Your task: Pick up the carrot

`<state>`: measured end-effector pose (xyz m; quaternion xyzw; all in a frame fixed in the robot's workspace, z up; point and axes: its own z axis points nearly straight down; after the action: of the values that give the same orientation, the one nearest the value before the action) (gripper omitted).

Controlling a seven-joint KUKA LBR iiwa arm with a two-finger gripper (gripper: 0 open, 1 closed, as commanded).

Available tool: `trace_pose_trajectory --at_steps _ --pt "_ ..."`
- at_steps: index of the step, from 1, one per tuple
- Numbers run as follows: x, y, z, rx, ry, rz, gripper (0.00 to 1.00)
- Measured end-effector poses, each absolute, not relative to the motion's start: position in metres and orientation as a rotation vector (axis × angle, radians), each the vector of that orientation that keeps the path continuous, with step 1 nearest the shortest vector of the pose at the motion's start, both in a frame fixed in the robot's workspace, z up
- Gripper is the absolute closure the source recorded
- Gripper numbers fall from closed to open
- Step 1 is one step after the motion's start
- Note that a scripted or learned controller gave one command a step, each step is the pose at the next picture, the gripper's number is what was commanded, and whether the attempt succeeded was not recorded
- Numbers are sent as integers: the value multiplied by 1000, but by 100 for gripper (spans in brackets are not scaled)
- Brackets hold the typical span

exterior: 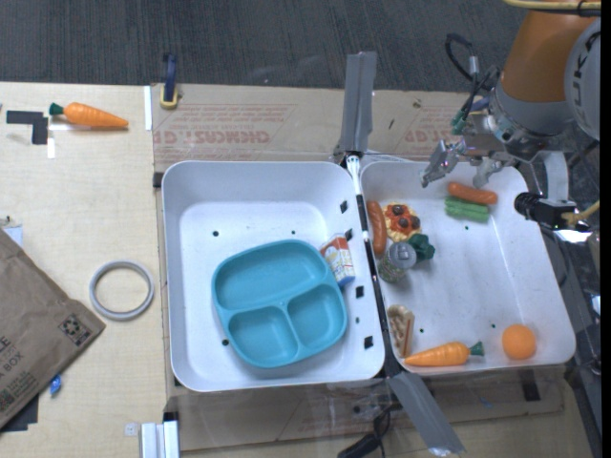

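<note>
The jaws hang spread apart, grasping nothing, over the right bin's far edge. The carrot lies at that bin's near edge — beside an orange ball. The left bin holds a blue tray. The pale wooden counter bears another carrot — dark carpet beyond.

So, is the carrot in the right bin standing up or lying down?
Lying down: the carrot rests flat on the right bin floor, near its front wall.
</note>
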<state>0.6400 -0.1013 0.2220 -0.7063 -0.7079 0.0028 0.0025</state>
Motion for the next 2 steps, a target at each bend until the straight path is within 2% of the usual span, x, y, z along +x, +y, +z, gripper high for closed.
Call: trace_pose_trajectory --at_steps 1,2 --pt "571 -108 156 -2290 -2143 8 0" --pt "477 -122 88 -2181 -2254 4 0"
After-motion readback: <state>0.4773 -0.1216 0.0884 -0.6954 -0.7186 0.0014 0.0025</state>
